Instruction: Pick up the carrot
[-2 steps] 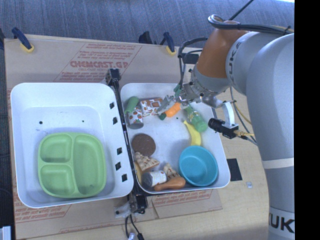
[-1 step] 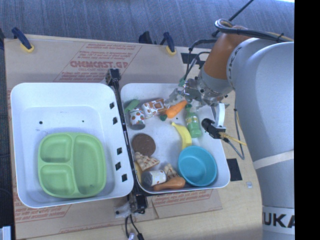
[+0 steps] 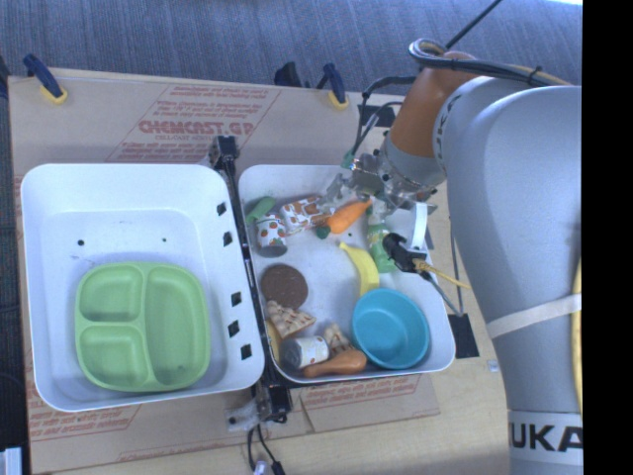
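Right bin [image 3: 435, 359] — carrot [image 3: 346, 216] lies near the bin's top, at about 12 o'clock from the blue bowl [image 3: 391, 330], tilted, green end toward the lower left. Gripper [image 3: 381, 198] sits just beside the carrot at its 2 o'clock; whether the fingers are apart or together cannot be told, and nothing shows the carrot between them. Banana [image 3: 361, 265] lies at 6 o'clock from the carrot. Brown round disc [image 3: 285, 285] at 8 o'clock. Left bin [image 3: 40, 206] holds a green divided plate [image 3: 143, 327] — well apart from the carrot.
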Action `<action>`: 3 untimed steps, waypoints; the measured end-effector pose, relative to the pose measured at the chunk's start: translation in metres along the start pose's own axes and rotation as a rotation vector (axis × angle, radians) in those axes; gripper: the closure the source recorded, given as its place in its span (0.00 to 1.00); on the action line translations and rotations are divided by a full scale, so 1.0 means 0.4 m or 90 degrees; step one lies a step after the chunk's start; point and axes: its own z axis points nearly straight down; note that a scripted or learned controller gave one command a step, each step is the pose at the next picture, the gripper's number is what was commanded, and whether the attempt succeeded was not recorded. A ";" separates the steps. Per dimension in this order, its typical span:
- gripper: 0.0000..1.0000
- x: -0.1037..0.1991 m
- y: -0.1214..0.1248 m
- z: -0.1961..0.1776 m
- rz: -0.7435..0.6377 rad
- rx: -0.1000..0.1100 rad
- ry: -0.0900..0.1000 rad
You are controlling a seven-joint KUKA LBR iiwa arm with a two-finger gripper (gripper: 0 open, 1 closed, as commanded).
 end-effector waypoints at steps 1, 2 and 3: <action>1.00 0.006 0.005 -0.032 -0.007 0.001 0.002; 1.00 0.123 -0.194 0.041 -0.102 0.017 0.004; 1.00 0.164 -0.278 0.039 0.162 0.019 0.001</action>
